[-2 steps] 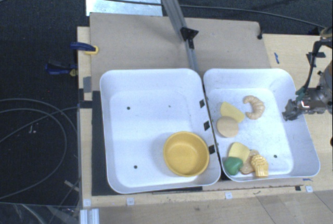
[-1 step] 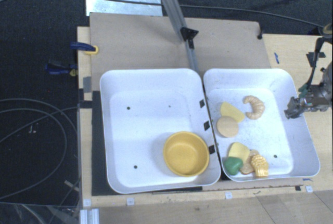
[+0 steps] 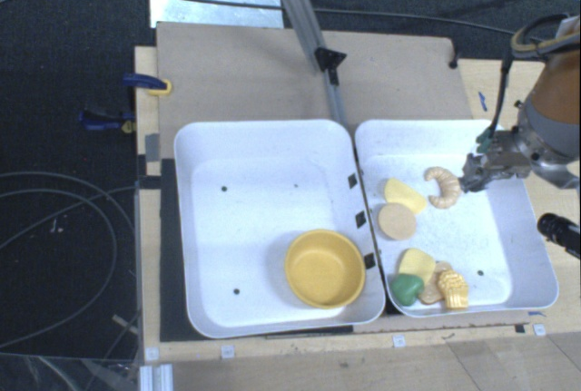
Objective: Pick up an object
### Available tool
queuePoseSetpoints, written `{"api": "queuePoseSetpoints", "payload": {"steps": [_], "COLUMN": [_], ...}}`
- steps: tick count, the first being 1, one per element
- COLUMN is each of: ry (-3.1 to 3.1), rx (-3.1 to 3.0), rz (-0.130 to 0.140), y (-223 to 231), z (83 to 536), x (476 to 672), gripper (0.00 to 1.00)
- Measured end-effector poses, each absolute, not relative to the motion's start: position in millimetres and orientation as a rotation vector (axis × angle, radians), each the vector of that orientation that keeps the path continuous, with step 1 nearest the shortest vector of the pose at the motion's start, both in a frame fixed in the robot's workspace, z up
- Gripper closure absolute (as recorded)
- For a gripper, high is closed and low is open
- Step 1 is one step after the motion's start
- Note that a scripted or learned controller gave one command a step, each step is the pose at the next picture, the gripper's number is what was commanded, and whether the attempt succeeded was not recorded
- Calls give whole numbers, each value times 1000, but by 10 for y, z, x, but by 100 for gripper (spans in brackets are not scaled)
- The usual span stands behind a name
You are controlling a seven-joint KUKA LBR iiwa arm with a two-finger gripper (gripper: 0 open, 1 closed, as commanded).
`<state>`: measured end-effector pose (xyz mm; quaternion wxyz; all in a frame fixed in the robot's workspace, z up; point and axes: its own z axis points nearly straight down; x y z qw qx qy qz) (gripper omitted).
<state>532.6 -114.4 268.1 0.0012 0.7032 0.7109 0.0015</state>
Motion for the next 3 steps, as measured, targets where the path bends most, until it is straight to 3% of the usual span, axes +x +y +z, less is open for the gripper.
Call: {"api": "queuePoseSetpoints", "payload": {"steps": [3], "ry": [2233], "rx": [2209], "rz": [6], "y": [331], "z": [2729], "x": [5738], "gripper": [100]}}
